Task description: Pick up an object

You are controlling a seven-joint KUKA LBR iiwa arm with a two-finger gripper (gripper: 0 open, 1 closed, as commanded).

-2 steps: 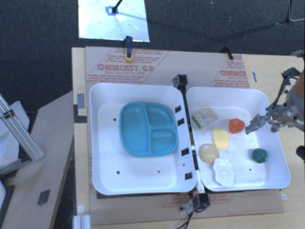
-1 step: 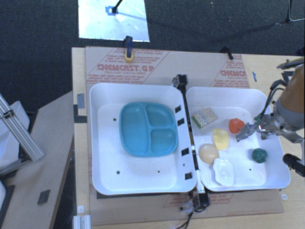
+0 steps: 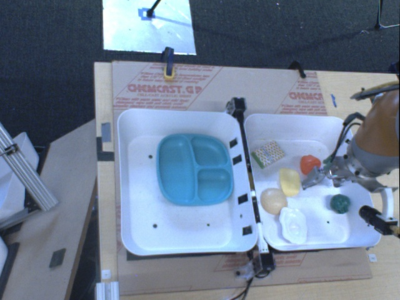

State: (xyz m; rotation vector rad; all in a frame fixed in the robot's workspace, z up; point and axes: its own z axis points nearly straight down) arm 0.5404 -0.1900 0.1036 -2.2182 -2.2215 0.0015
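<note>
At the right edge of the frame, the arm [image 3: 375, 144] shows a rounded orange-brown band above a pale grey wrist section. A thin dark cable loops along its left side. The gripper [image 3: 314, 177] is dull grey metal, with a black fitting below it.

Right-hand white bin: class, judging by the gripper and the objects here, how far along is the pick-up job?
Done: the gripper has reached into the right-hand white bin, between the red rounded object and the yellow block.
In hand: nothing visibly lies between its fingers.
Left: the grasp and lift. The cream round object, white moulded object, dark green ball and patterned flat packet all rest in the bin.
</note>
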